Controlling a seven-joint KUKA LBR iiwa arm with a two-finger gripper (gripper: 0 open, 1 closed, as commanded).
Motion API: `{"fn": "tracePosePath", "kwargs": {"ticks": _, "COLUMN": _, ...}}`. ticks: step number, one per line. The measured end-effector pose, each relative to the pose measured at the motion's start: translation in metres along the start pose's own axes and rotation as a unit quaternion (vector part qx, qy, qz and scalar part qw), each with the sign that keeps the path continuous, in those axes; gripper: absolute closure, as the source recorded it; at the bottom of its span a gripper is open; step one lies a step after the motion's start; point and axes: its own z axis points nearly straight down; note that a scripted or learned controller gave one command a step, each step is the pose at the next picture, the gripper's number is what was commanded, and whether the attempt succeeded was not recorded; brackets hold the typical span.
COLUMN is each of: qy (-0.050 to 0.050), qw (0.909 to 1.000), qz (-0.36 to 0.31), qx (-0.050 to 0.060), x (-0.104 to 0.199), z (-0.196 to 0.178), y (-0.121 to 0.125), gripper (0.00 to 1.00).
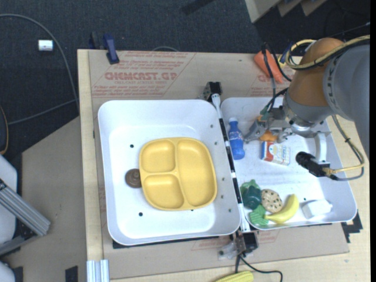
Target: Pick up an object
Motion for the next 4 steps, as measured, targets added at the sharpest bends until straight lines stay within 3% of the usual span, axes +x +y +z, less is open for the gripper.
{"fn": "tracePosePath", "kwargs": {"ticks": 1, "qy": -0.001, "qw": 1.0000, "qz": 0.000, "qx": -0.001, "x": -0.031, "z": 0.003, "y": 0.017, "gripper": 0.00}}
{"fn": "tracePosePath", "kwargs": {"ticks": 2, "qy": -0.001, "qw": 1.0000, "qz": 0.000, "qx": -0.002, "x": -0.030, "z": -0.006, "y": 0.017, "gripper": 1.00}}
{"fn": "tracePosePath", "kwargs": {"ticks": 3, "qy": 0.000, "qw": 1.0000, "qz": -0.001, "qx": -0.002, "x": 0.070, "z": -0.097, "y": -0.019, "gripper": 1.00}}
{"fn": "tracePosePath", "kwargs": {"ticks": 4, "qy": 0.000, "qw": 1.0000, "qz": 0.000, "qx": 0.000, "x": 0.069, "z": -0.096, "y": -0.020, "gripper": 0.00}}
